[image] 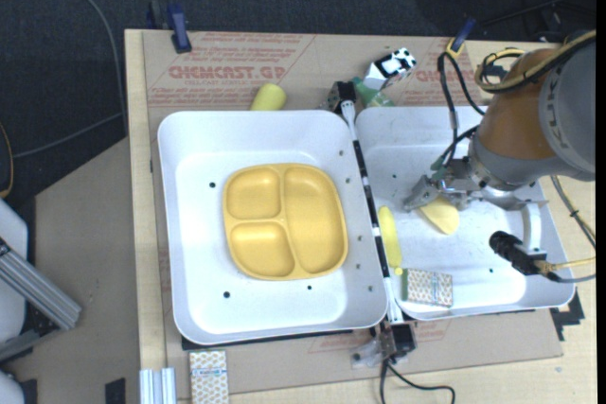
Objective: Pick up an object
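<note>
My gripper [431, 197] hangs low in the right bin [473, 293], near its left-centre, below the grey arm with its orange band [516, 114]. A small pale yellow wedge-shaped object [442, 219] lies on the bin floor directly under and just right of the gripper tip, and may be touching it. A long yellow banana-like object [388, 238] lies along the right bin's left wall. A flat printed packet [428, 289] rests at that bin's front left corner. A yellow divided plate [284, 220] sits in the middle of the left bin [189, 156].
Behind the bins on the cardboard lie a yellow cylinder [269, 96] and a black-and-white item [393, 65] beside a green piece [365, 93]. Blue clamps [177, 26] hold the board's back edge. Cables [454, 76] loop near the arm. Another packet [208, 376] lies at the front.
</note>
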Available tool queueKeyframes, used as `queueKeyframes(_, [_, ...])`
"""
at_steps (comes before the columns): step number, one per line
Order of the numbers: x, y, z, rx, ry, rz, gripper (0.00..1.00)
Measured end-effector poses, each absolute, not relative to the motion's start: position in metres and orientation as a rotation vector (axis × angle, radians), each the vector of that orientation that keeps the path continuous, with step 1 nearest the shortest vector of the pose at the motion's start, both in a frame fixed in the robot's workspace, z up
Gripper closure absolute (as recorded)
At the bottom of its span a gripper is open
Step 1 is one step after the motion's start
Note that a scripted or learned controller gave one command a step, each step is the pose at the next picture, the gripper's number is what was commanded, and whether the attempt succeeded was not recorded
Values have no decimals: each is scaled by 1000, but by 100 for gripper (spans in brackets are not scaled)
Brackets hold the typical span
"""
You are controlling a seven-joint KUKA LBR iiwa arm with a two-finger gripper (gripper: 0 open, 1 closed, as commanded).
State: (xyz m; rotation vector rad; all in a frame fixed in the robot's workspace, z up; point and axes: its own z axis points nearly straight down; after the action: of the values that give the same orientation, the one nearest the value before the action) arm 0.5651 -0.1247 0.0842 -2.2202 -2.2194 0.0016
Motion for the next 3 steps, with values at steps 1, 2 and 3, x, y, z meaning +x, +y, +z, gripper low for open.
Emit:
queueKeyframes(1, [566, -125, 95, -2223, -2222, -3, 100])
queueKeyframes(2, [566, -125, 95, -2223, -2222, -3, 0])
queueKeyframes(3, [522, -96, 84, -2220, -2219, 1, 0])
